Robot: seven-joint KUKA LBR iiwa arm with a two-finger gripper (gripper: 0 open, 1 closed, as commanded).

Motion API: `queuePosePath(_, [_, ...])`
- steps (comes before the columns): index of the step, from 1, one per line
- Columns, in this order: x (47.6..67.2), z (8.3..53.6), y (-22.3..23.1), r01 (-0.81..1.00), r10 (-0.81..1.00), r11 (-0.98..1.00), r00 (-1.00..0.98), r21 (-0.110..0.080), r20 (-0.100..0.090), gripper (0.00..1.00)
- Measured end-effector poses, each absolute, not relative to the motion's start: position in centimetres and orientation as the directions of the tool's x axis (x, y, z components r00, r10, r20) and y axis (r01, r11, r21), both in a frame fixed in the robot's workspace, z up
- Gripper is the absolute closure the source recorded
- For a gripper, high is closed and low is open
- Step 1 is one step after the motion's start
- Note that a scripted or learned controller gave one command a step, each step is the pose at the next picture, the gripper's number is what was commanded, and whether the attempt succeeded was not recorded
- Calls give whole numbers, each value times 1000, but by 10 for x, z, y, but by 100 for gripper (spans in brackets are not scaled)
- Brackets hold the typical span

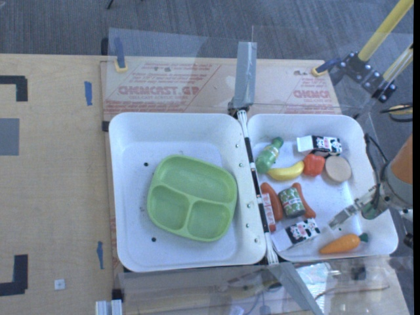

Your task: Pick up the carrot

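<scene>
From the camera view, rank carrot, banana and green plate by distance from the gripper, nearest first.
Measured from the gripper, right bin's lower right:
1. Carrot, just below it by the bin's near edge.
2. Banana, up-left in the same bin.
3. Green plate, far left, in the left bin.

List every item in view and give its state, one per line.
carrot: lying flat at the right bin's near edge, not gripped
gripper: just above the carrot, apart from it
banana: lying flat
green bottle: on its side
green plate: right way up in the left bin
right bin: holding the toys
</scene>
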State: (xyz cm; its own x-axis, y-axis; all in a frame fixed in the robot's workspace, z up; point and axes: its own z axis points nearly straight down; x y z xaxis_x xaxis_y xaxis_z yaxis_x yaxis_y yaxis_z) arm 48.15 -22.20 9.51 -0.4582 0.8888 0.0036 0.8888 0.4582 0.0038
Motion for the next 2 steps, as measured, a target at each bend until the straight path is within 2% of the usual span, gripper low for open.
queuePosePath(1, [483, 87, -221, 874, 874, 486, -486, 2, 6, 0])
queuePosePath(2, [483, 95, -223, 878, 878, 479, -479, 5, 1, 100])
